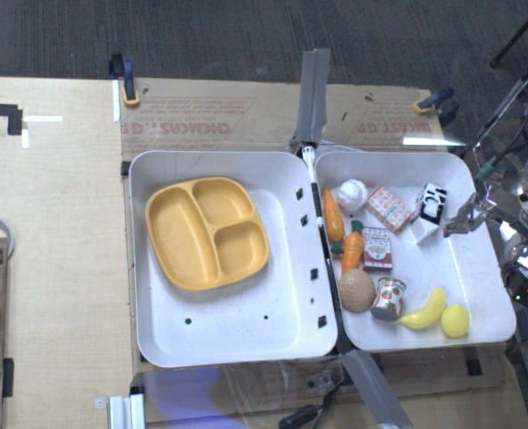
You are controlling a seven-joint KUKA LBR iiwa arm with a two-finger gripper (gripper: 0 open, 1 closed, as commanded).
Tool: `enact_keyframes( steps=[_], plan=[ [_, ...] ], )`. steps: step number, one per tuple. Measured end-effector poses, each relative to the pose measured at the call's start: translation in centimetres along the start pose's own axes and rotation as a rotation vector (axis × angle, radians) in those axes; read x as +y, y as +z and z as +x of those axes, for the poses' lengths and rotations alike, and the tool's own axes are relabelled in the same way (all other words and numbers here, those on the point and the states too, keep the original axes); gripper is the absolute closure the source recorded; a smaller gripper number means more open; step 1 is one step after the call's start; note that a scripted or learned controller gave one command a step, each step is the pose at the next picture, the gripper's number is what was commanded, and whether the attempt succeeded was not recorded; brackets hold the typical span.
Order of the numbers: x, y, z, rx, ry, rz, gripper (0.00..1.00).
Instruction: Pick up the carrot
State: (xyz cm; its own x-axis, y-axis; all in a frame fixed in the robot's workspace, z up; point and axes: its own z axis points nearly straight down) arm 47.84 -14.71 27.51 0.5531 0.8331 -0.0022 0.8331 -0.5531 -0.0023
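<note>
Two white bins are sitting side by side on the bench, and the right bin [487, 266] is serving as the landmark here. Inside it, against its left wall, two carrots are lying: the upper carrot [333, 214] is stretching along the wall, and the lower carrot [352, 248] is leaning just below it, its green top touching a small red box [376, 248]. Below them a brown round fruit [356, 290] is resting beside a small can [388, 298], with a banana [424, 310] and a lemon [455, 321] lying near the bin's lower right corner. The gripper [460, 223] is hovering over the bin's right side, well apart from both carrots; whether it is released or clenched, I cannot tell. Left of the right bin, the left bin [147, 329] is holding a yellow divided plate [208, 231]
</note>
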Motion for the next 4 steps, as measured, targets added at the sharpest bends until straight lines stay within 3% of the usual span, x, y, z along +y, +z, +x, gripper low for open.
enact_keyframes(
  steps=[1, 2, 3, 4],
  plan=[
    [2.7, 4.8, -1.2, 0.000, -0.088, 0.002, 0.00],
    [2.9, -16.6, -0.6, -0.002, -0.020, 0.001, 0.00],
    [5.6, -16.5, -4.2, -0.002, 0.158, 0.001, 0.00],
    [6.6, -16.5, -3.8, -0.002, 0.515, 0.003, 0.00]
  ],
)
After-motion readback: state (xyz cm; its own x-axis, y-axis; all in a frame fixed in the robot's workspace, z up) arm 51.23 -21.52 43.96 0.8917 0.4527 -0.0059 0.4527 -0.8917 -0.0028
